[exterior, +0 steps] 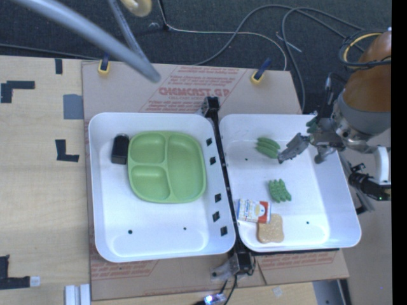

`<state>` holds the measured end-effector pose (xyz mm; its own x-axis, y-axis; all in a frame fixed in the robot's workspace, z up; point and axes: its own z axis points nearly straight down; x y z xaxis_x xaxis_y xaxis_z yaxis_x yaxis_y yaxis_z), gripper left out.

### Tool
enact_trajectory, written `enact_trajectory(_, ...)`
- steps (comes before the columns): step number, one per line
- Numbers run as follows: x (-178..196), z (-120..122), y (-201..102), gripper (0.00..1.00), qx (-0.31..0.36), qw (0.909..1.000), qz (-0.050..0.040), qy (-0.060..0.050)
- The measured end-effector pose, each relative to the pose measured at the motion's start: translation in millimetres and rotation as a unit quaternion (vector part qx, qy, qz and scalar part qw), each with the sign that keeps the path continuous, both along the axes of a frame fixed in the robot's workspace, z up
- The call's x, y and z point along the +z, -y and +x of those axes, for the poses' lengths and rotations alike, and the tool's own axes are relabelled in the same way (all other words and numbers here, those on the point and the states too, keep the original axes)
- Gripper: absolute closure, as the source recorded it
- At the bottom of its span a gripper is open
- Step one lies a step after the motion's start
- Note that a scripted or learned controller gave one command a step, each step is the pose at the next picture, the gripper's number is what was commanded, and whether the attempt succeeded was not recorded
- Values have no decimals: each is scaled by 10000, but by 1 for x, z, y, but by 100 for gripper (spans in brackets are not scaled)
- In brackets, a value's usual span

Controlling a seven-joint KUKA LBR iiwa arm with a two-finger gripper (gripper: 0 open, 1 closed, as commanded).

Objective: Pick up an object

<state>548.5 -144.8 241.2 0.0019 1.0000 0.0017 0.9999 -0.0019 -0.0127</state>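
Gripper [304,149] is seen low in the right bin [331,234], fingers spread, nothing between them; approach step judged. Nearest target: green pickle-like piece [268,147], just left of gripper; a short shift left and closing is needed. Below it, green toy [278,190], carton [252,210], bread slice [271,229]. No obstruction.

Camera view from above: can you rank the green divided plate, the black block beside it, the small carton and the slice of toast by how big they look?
Largest to smallest:
1. green divided plate, by far
2. small carton and slice of toast: too alike to rank
3. black block, which looks slightly smaller
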Motion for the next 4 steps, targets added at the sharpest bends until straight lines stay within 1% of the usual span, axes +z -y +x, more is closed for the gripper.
enact_trajectory(1, 6, 2, 0, 0, 16, 10000, -9, 55)
enact_trajectory(2, -38, 2, 3, 0, 11, 10000, -12, 38)
enact_trajectory(3, -85, -2, -4, 0, 15, 10000, -9, 35)
enact_trajectory(4, -145, -7, -14, 0, 18, 10000, -5, 24)
